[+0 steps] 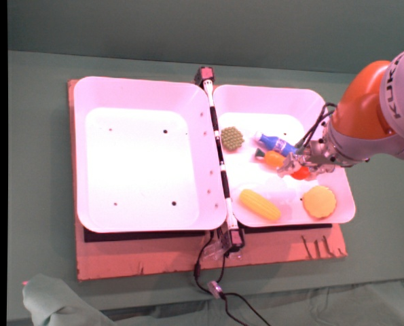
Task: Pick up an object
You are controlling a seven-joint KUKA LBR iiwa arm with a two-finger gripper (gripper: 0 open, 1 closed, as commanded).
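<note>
In the right-hand bin (337,212) of a two-bin bench, the gripper (298,166) of a grey and orange arm is seen lowered among a small cluster of toy objects. Whether anything is gripped cannot be told, the fingertips being lost against the items beneath them. An orange bottle-shaped toy (272,159) lies just beside the gripper, touching or nearly touching it, with a red piece (301,174) directly under the wrist; the bottle-shaped toy is judged the likeliest target. Its long axis is laid roughly left to right across the bin, the dark cap end turned toward the divider. A blue bottle (273,142) lies close above it, slanted. A green ridged ball (231,138), a corn cob (259,204) and a round orange slice (319,202) are spread apart. The left bin (86,94) is shown alongside.
</note>
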